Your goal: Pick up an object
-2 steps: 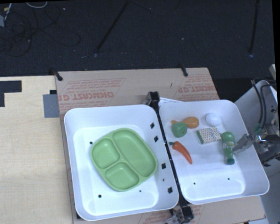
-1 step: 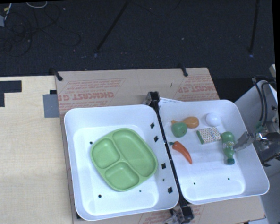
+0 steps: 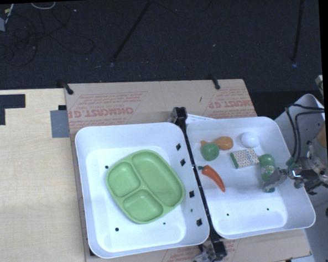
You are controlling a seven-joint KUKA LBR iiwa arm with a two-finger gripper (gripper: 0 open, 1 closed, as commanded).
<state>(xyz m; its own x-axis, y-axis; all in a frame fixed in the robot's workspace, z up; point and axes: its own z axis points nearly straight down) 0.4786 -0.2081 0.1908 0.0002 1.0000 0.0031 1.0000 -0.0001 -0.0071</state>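
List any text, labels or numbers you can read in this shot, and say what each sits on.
Red print on the cardboard sheet under the bins, left of centre: appears upside down and mirrored, not reliably readable.
Red print at its right: too blurred.
Red print along its bottom edge: too blurred.
Small speckled box in the right bin: pattern, no legible text.

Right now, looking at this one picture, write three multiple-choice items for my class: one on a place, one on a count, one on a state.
1. Where is the green divided plate?
A. left bin
B. right bin
C. on the cardboard

2. How many compartments has it?
A. two
B. three
C. five

3. How does the red pepper lie?
A. stacked on the plate
B. flat on the right bin floor
C. hanging over the rim

Key: 1 A, it sits inside the left bin. 2 B, three hollows show. 3 B, it lies on the white floor beside the divider.
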